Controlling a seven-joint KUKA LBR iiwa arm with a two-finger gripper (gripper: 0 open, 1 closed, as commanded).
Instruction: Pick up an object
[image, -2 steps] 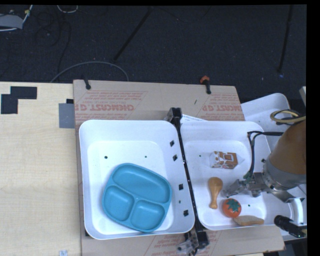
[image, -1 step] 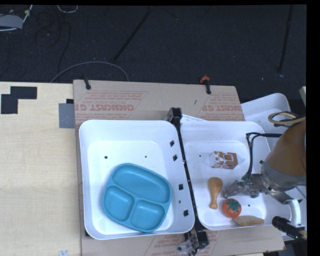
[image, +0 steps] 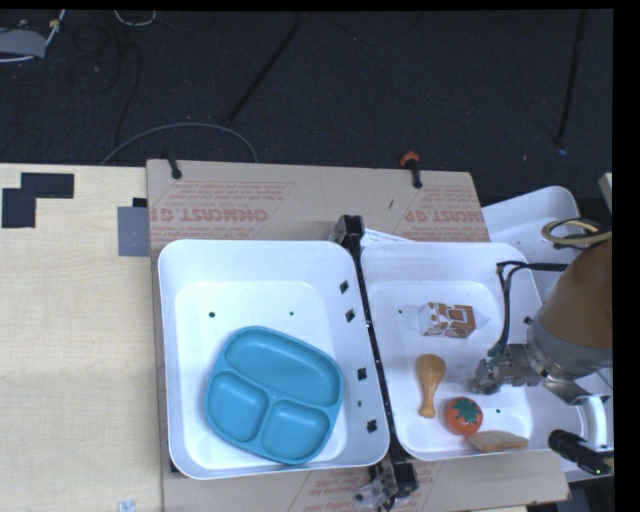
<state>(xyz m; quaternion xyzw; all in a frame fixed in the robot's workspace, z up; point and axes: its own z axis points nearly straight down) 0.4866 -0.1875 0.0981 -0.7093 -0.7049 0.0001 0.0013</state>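
While left bin (image: 180, 300) holds blue tray (image: 273, 394), right bin (image: 420, 262) holds drumstick (image: 430, 382), tomato (image: 463, 415), hand (image: 487, 376) grip unclear.

tray (image: 274, 394) in left bin (image: 190, 300), drumstick (image: 430, 382) in right bin (image: 420, 265)

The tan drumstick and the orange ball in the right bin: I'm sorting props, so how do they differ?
The drumstick is tan and long, lying lengthwise up the bin; the orange ball is round and reddish-orange with a green spot. The drumstick lies farther left, the ball nearer the front wall. Both rest in the right bin.
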